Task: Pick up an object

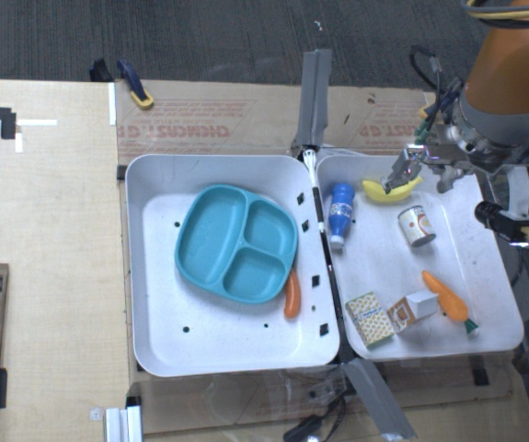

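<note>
Gripper point(400, 180) is being shown at the upper right of the frame, with its fingertips lowered onto the right end of a banana point(391, 191); whether the fingers are parted, closed, or clamped on the fruit cannot be told from this slant. The banana is lying near the far edge of the right bin point(494, 339). The arm, grey with an orange band, is reaching in from the upper right corner.

Just left of the banana, a blue bottle point(339, 213) is lying against the divider between the bins. Below and to the right of the banana, a small can point(416, 225) is resting on its side. Toward the lower right, a carrot point(446, 298) is lying beside a small carton point(408, 310) and a patterned box point(369, 319). The left bin point(149, 339) is occupied by a blue divided plate point(237, 243), with a small orange sausage-like item point(292, 296) touching its lower right edge.

The step in hand is judged to be the approach or grasp at the banana. For the next move, a firm closure across the curved fruit is being called for, followed by a straight lift clear of the bin wall.
</note>
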`<state>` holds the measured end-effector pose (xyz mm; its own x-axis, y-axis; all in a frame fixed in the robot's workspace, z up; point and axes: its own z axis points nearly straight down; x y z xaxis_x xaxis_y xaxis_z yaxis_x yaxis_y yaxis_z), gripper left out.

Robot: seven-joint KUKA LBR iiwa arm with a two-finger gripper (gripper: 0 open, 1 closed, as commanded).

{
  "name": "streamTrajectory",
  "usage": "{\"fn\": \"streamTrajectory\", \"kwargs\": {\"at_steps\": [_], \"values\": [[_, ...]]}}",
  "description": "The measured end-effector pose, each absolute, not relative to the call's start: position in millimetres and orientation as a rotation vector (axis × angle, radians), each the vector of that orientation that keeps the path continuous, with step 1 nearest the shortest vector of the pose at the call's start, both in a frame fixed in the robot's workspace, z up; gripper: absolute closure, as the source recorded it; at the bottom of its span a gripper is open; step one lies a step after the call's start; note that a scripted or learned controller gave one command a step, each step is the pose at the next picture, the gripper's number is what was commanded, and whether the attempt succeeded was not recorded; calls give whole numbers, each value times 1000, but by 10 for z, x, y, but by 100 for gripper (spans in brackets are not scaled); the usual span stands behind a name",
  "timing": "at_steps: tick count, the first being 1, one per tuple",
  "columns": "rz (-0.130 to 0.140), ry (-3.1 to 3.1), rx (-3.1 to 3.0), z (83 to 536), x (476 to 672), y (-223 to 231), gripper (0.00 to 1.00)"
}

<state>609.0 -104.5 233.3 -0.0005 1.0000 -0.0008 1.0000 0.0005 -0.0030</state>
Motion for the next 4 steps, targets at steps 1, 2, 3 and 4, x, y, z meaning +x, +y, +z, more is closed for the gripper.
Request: {"fn": "streamTrajectory", "kwargs": {"at_steps": [1, 2, 3, 4], "values": [[1, -2194, -2250, 924, 6588, -1248, 0], [13, -2186, -2245, 999, 6562, -1254, 100], [2, -2266, -2176, 922, 6197, -1677, 100], [1, -2078, -2358, 1774, 6133, -1233, 100]]}}
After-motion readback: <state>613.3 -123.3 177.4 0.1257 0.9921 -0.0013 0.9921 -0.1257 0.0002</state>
